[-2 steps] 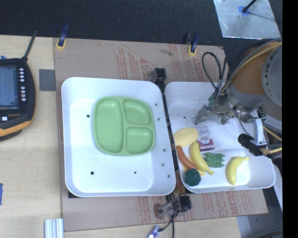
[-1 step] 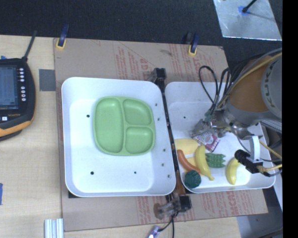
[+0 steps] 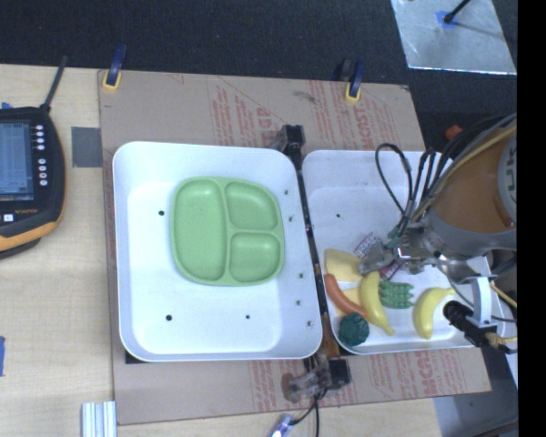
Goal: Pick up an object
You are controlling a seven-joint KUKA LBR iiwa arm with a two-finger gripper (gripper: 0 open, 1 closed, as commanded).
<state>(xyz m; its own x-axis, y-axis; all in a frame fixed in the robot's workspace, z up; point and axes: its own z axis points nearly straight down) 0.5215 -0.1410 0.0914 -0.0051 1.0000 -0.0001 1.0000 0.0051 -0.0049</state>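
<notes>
You are looking down on a wooden bench [image 3: 36, 335] with a brown cardboard sheet [image 3: 218, 107] laid over it, held at its far edge by 2 clamps [image 3: 114, 69]. Beyond the bench the floor is dark, with a pale grey sheet [image 3: 450, 25] lying on it at the upper right. A teach pendant [image 3: 14, 185] with a lit screen sits on the bench at the far left.

2 white bins rest side by side on the cardboard. The left bin [image 3: 146, 317] holds a green divided plate [image 3: 227, 230] with 3 compartments, lying flat near its centre.

The right bin [image 3: 346, 180] holds the small toys, all crowded into its near half: a pale yellow piece [image 3: 339, 264], an orange carrot [image 3: 340, 294], a banana [image 3: 376, 304], a dark green round toy [image 3: 353, 330], a green toothed item [image 3: 398, 294] and a second yellow fruit [image 3: 428, 311].

The arm [image 3: 473, 198] reaches in from the right, black cables looping over its wrist. The gripper [image 3: 393, 255] hangs low over the toys, just above the banana and the green toothed item. You cannot tell how wide it stands, and nothing can be seen caught in it.
</notes>
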